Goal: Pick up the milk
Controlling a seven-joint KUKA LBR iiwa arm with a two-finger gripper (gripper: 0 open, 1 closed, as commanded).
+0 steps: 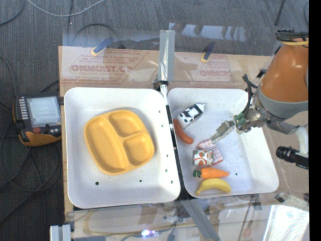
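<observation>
On the floor at the far left lies a handheld control pad [37, 115] with a grey screen and an orange underside, cables trailing from it. The table [120, 69] is topped with a brown cardboard sheet, and two shallow white bins sit on it side by side.

The left bin [75, 185] holds a yellow divided plate [119, 140] with three compartments, set a little left of the bin's middle.

Between the bins a metal strip [166, 54] runs up toward the back of the table.

In the right bin [261, 177], a red sausage-shaped piece [182, 133] lies close to the left wall. Just above and to its right is the milk [192, 113], a small carton with black and white cow patches, lying tilted in the upper left part of that bin, well apart from the pincer. Lower down sits a red and white packet [207, 157], with an orange carrot [212, 173] beneath it and a yellow banana [213, 186] beneath that, near the front wall.

The pincer [209, 143] reaches in from the right on a slim slanted stem, its tip low over the top edge of the red and white packet. Whether its fingers are apart or together I cannot tell. Behind it, the arm [283, 79] shows its orange band and grey wrist at the right edge.
</observation>
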